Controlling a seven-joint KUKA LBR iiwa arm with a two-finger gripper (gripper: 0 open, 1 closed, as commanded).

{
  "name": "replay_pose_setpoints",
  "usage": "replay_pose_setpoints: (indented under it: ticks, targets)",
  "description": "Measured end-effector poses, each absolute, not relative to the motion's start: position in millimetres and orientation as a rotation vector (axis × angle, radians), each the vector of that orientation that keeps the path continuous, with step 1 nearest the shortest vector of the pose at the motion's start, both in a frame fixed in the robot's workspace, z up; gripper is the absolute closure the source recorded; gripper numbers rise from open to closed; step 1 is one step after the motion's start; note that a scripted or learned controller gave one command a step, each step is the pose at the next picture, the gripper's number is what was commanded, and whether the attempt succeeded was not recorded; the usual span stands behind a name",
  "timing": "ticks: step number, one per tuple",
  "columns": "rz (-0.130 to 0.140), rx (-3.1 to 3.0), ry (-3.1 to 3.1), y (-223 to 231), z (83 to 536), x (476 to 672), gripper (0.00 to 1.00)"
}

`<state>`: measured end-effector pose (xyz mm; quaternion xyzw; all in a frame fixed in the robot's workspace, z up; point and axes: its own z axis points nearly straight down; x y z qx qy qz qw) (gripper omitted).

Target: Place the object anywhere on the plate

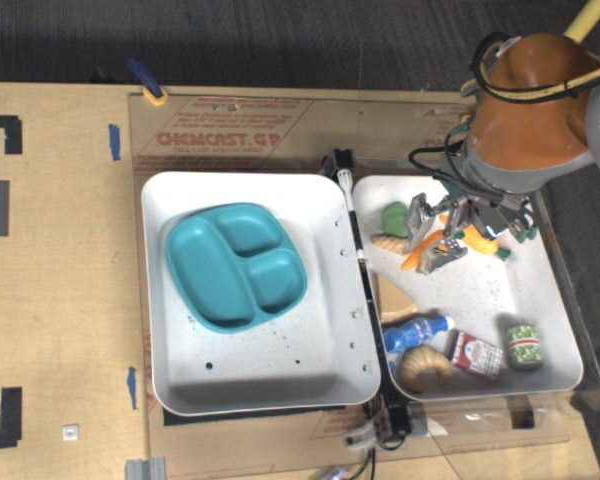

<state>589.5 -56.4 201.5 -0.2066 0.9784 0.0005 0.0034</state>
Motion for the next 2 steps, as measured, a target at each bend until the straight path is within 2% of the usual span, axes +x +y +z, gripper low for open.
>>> replay_pose_setpoints:
  ticks: [1,2]
  targets:
    - [0.005,-0.54,3.09,-10.2,202.9,530.5,1.0]
    - [0.009,-0.531,3.087,96.6,202.8,559.1,1.0]
